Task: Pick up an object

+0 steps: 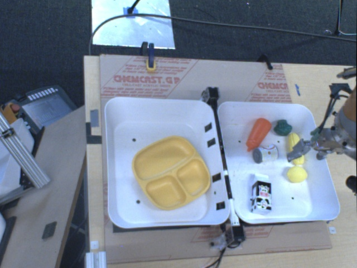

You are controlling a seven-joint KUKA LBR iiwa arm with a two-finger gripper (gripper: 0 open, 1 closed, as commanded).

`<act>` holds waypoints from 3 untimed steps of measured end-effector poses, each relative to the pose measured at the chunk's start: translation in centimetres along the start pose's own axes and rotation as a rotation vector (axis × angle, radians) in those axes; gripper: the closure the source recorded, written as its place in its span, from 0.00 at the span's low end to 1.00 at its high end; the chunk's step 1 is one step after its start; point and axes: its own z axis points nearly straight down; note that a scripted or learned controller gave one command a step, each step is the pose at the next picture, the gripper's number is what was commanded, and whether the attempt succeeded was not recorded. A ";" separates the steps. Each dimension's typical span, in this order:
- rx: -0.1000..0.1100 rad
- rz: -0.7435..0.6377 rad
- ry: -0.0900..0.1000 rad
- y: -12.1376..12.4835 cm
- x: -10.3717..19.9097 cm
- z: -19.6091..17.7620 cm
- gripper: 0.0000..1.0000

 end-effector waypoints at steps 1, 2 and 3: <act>-0.005 -0.001 -0.001 0.2 0.0 -0.2 0.00; -0.001 0.000 0.000 0.9 -0.5 5.5 0.00; 0.000 0.000 0.000 0.9 -0.4 10.8 0.00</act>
